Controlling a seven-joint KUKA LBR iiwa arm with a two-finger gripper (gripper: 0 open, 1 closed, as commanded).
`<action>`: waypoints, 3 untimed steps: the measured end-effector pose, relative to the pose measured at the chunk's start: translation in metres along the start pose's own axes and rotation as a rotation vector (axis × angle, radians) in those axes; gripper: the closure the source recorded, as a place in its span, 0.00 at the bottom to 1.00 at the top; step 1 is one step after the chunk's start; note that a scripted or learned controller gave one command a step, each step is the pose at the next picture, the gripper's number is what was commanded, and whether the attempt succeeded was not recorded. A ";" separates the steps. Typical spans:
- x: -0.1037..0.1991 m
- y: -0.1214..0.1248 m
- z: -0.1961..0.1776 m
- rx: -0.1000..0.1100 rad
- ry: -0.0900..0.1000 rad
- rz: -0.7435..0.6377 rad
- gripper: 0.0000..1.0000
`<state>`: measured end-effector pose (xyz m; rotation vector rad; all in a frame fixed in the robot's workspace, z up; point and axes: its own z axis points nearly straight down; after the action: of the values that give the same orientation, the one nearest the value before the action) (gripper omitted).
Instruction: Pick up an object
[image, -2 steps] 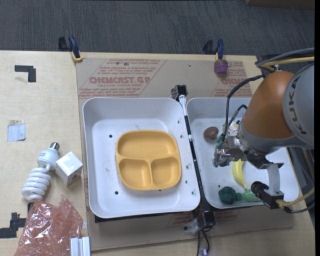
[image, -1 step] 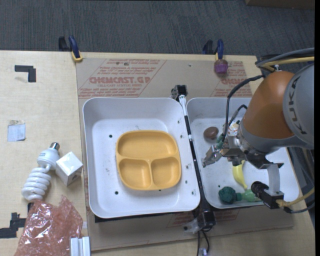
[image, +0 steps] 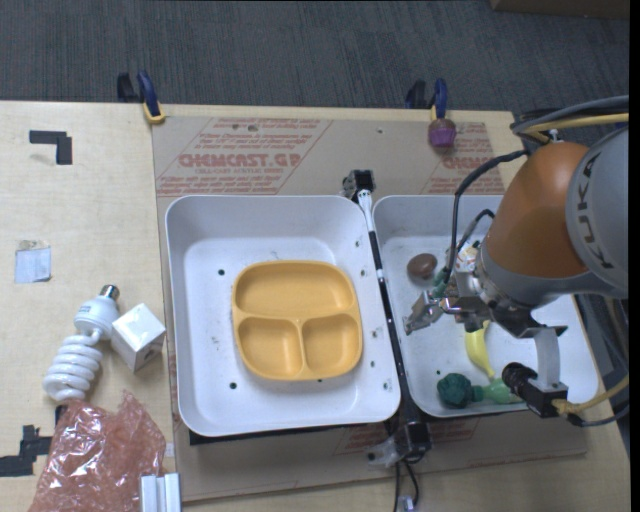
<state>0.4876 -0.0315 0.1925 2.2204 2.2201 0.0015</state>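
Starting at the left bin (image: 190, 300), a yellow tray (image: 297, 320) lies untouched. In the right bin (image: 420, 385), the hand (image: 420, 316) hovers spread and empty near a brown lump (image: 421, 265), banana (image: 478, 352) and green toy (image: 455, 389); nothing is lifted yet.

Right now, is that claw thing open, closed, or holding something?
Gripper: over the right bin; open or shut cannot be told, and nothing shows in its grasp.
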 end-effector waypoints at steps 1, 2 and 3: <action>-0.061 0.022 0.101 0.002 0.000 0.001 0.00; -0.061 0.023 0.091 0.001 0.000 0.002 1.00; -0.061 0.023 0.091 0.002 0.000 0.002 0.00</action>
<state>0.5106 -0.0926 0.1017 2.2236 2.2185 -0.0006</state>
